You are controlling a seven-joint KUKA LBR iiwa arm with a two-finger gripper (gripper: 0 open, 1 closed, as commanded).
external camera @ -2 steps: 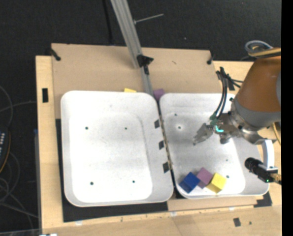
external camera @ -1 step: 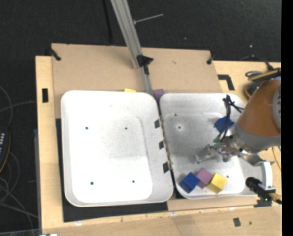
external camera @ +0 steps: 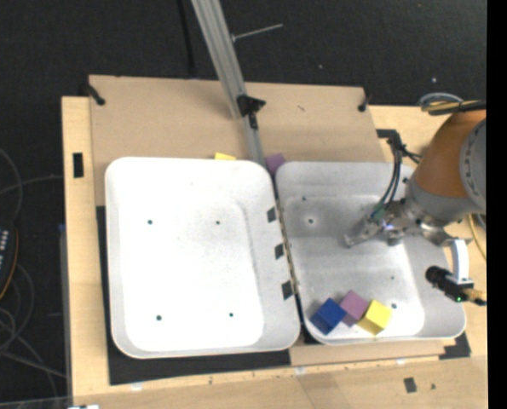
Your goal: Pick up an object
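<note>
Three small blocks lie together near the front edge of the right bin (external camera: 321,186): a blue block (external camera: 328,314), a pink-purple block (external camera: 353,305) and a yellow block (external camera: 376,316). My gripper (external camera: 361,234) hangs over the middle of the right bin, behind the blocks and well apart from them. It points left, and nothing shows between its fingers. The arm's orange band (external camera: 445,156) sits at the right edge of the view.
The left bin (external camera: 189,254) lies beside the right one. A slanted metal pole (external camera: 223,54) rises behind the bins. A yellow piece (external camera: 225,156) and a purple piece (external camera: 275,162) peek out behind the bins' back rims. A black cable runs along the arm.
</note>
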